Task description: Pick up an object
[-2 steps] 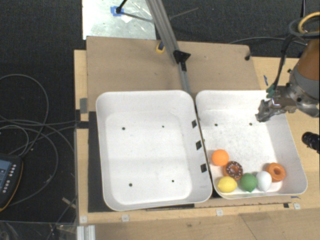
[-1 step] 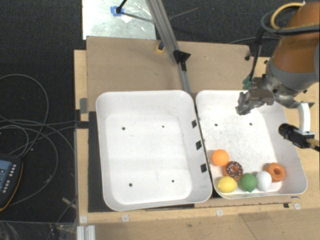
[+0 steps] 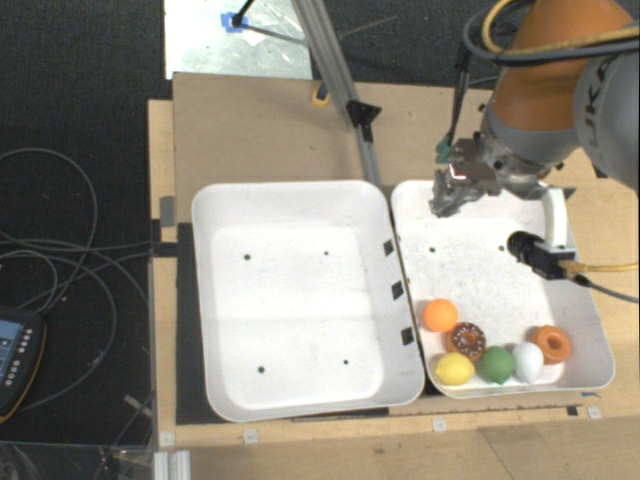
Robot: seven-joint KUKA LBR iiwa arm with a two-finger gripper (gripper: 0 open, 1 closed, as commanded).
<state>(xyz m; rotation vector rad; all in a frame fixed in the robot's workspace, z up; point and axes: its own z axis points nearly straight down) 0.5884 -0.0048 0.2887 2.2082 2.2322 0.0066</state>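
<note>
I see a round orange ball (image 3: 440, 315) at the gripper's (image 3: 445, 204) six o'clock; its jaws I cannot tell.

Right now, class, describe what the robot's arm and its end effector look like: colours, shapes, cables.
The arm is grey with a large rounded orange section above the wrist. A yellow cable loops over that section, and thin black cables run down beside it. The end effector is a small dark grey metal assembly with a tiny red light on it.

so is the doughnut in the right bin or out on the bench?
In the right bin. The doughnut lies on its floor near the front wall, among an orange ball, yellow ball and green ball.
</note>
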